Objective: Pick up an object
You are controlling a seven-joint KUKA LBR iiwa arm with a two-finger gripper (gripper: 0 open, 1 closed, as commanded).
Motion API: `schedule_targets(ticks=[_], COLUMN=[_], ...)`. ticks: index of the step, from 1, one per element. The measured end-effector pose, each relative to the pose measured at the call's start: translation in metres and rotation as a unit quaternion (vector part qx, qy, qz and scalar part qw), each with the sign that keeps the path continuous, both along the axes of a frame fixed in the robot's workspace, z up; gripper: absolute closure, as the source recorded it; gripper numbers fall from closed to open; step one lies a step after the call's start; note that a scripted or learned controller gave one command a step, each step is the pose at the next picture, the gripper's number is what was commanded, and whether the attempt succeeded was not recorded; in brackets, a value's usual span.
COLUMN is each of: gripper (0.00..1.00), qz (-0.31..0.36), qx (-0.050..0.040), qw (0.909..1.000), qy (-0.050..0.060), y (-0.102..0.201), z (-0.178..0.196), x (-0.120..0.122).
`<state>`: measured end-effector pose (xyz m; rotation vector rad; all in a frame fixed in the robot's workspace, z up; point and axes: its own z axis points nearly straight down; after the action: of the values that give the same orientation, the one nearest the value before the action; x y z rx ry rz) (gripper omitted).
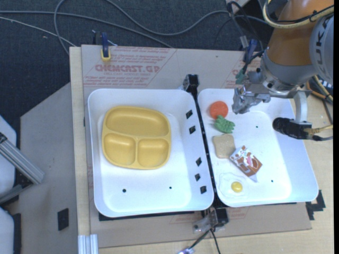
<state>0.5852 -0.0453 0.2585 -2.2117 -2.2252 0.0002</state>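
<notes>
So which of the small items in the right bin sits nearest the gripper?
The orange-red round item, just left of the gripper; the green piece, tan slice and packet lie farther off.

Grey KUKA arm with orange band (296, 25) enters from right of camera view, upper corner. Wrist bent downward, pointing toward bench. Grey metal two-finger gripper (239, 106) hangs below wrist, tips aimed down and slightly left. Finger spacing not discernible at this angle. Cables loop around upper arm segment.
</notes>
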Motion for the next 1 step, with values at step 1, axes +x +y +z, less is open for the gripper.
schedule_targets(ticks=[1], gripper=[1.00], qz=[-0.001], qx=[-0.0005], qw=[1.0000], qy=[0.000], y=[0.0532], z=[-0.0167], x=[0.0031])
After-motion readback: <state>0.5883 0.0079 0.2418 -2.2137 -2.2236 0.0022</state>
